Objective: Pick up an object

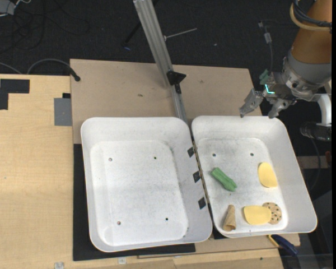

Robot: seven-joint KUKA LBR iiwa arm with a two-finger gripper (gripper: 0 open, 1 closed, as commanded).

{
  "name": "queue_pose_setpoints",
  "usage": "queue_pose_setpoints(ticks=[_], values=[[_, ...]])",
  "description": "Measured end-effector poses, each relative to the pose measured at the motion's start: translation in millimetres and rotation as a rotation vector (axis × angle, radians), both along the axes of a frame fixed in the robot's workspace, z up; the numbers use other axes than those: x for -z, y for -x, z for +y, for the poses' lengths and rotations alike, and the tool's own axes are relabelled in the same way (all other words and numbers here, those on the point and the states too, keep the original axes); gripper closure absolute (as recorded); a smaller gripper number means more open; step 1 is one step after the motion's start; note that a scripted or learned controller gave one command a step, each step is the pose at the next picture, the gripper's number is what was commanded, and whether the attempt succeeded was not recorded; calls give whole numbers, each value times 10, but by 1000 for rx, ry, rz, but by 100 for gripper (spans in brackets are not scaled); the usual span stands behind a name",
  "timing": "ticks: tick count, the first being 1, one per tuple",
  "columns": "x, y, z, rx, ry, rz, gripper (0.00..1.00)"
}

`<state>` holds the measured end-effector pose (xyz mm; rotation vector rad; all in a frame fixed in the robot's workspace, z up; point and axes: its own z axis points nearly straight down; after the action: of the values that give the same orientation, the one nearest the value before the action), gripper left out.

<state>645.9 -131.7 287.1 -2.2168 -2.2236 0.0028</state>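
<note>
Hovering above the right bin's far rim, the gripper hangs with fingers spread and nothing between them, seemingly poised to descend. Inside that bin, toward its near end, lie a green piece, yellow pieces, a cone and a cookie, all untouched.

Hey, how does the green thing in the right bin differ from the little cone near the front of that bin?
The green piece is bright green; the cone is tan. The green piece is a rounded, stubby length lying diagonally mid-bin, while the cone tapers to a point and lies near the front wall of the right bin. Both are small, lie flat, and sit apart from the end effector.
</note>
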Motion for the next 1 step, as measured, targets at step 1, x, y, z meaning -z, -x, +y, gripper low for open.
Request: queue_pose_setpoints(ticks=[1], values=[[486,-60,64,0,-1,5,0]])
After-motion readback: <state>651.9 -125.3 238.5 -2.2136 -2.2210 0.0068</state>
